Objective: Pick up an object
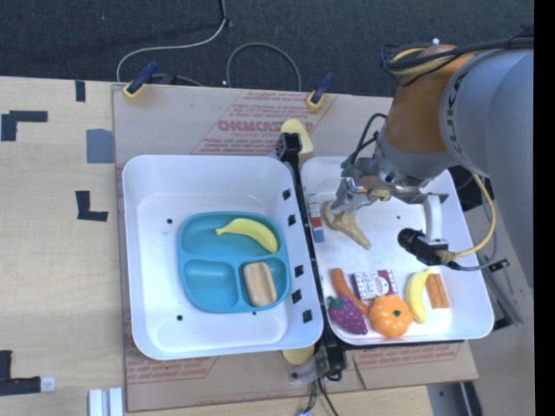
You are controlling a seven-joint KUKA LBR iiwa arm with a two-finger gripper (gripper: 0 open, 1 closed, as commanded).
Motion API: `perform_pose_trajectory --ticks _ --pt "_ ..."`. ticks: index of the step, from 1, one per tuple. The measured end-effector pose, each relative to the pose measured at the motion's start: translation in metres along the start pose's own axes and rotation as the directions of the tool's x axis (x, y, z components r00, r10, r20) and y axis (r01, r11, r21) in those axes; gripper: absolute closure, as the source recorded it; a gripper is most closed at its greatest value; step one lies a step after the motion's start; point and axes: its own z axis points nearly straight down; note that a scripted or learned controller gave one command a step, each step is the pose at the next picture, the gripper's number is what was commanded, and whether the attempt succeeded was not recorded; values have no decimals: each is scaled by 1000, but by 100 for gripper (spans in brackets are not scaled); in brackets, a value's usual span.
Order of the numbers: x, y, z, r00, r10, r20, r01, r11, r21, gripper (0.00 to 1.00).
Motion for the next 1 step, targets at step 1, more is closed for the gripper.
perform_pose_trajectory --ticks 1 --pt "26 15 1 1000 1 1 -1 1000 1 100"
